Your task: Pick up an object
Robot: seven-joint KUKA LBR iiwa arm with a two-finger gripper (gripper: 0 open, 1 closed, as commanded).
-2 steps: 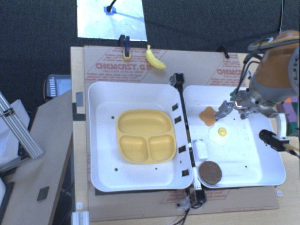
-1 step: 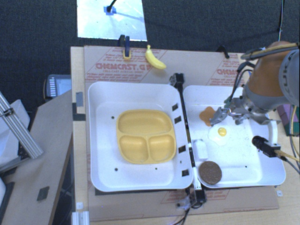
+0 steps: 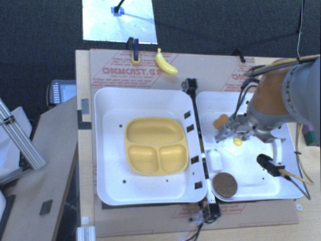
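The gripper (image 3: pixel 228 133) hangs low inside the right bin (image 3: pixel 261 187); whether its jaws are released or clenched I cannot tell. A small yellow object (image 3: pixel 237 142) lies just beside the gripper, an orange object (image 3: pixel 220 120) near it, a brown disc (image 3: pixel 225 184) farther off.

Item count, bench and bins
Two white bins (image 3: pixel 108 149); one yellow divided tray (image 3: pixel 154 145); one banana (image 3: pixel 165 64); one brown disc (image 3: pixel 225 184); one small yellow piece (image 3: pixel 237 142)
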